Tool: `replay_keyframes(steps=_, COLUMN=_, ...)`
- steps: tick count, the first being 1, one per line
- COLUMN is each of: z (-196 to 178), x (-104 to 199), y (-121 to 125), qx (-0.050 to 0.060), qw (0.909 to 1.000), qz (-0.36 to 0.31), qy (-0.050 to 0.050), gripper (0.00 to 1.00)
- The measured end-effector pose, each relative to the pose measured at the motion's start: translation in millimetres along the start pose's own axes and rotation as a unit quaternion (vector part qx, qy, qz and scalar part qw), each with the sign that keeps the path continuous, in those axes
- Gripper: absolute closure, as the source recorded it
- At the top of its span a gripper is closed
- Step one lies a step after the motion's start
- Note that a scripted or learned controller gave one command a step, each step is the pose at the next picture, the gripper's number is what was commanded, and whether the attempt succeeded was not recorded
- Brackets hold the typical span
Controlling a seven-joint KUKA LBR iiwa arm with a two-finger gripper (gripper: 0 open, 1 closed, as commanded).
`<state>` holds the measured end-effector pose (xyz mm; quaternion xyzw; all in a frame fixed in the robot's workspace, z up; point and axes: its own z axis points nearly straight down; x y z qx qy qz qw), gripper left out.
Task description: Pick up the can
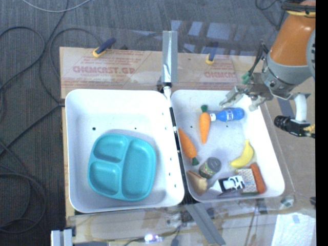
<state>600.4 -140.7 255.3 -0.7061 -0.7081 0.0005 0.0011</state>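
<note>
Two neighbours touch can [209, 167]: cone [197, 180], carrot [187, 143].

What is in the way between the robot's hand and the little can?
The end effector hangs over the far side of the right bin, above the blue bottle. The can stands nearer the front. The bottle and the upright carrot lie between them, but from above nothing covers the can.
</note>
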Motion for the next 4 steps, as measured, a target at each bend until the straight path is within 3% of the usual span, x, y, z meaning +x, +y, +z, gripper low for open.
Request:
replay_keyframes(steps=1, z=161.6, x=-17.2, y=-36.5, qx=-0.001, qw=0.998, qz=-0.063, qy=0.0, gripper=0.0)
replay_keyframes(steps=2, z=165.3, x=-2.3, y=-56.3, qx=-0.009, qw=0.9983, qz=0.057, qy=-0.002, gripper=0.0)
replay_keyframes(steps=3, z=165.2, x=6.6, y=-79.6, qx=-0.01, qw=0.9931, qz=0.117, qy=-0.001, gripper=0.0)
replay_keyframes(steps=4, z=156.3, x=7.0, y=-79.4, qx=-0.009, qw=0.9931, qz=0.117, qy=0.0, gripper=1.0)
